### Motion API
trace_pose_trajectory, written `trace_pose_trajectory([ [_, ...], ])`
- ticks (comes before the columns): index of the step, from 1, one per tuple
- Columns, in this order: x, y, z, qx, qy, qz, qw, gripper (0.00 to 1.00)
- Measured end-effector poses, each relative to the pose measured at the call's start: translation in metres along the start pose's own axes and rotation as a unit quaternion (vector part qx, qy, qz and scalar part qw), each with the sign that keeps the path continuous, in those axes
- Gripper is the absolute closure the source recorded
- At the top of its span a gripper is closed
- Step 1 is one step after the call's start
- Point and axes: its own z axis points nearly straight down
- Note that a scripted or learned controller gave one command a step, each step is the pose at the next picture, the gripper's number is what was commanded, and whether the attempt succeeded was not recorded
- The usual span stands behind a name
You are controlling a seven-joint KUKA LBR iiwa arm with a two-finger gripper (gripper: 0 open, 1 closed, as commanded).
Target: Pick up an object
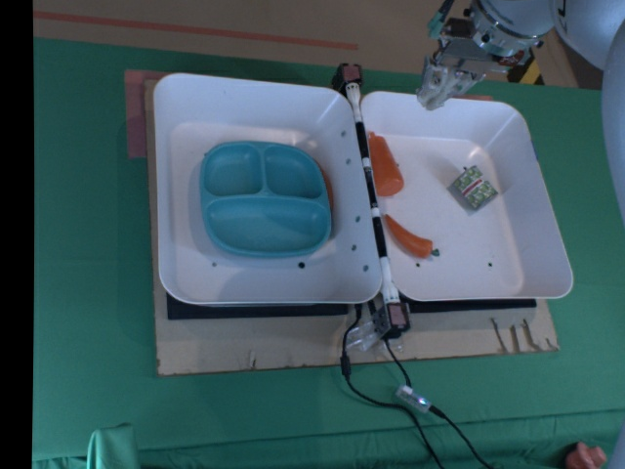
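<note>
From the camera above, the gripper [437, 94] hangs over the far rim of the right bin [535, 154], and whether it is open or closed cannot be told; nothing shows in its grasp. Below and left of it lie an orange carrot [387, 165] and, farther down, a small chili pepper [409, 236], while a green patterned block [473, 187] sits below and slightly right. Well to the left, the left bin [186, 106] holds a teal divided plate [264, 199].

We see a divided plate [265, 199] in the left bin [186, 106]. In the right bin [532, 252], two carrots [387, 165] (one nearer [409, 235]) lie left, a small block [473, 187] right.
</note>
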Motion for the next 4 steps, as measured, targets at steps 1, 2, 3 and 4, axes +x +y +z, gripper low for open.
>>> trace_pose_trajectory([
  [1, 0.042, 0.005, 0.002, -0.001, 0.000, 0.000, 1.0000, 1.00],
  [2, -0.013, 0.030, 0.002, -0.002, -0.001, 0.000, 1.0000, 1.00],
  [3, 0.017, 0.035, -0.010, -0.002, 0.000, 0.000, 1.0000, 1.00],
  [4, -0.028, 0.035, -0.011, -0.002, -0.001, 0.001, 1.0000, 1.00],
])
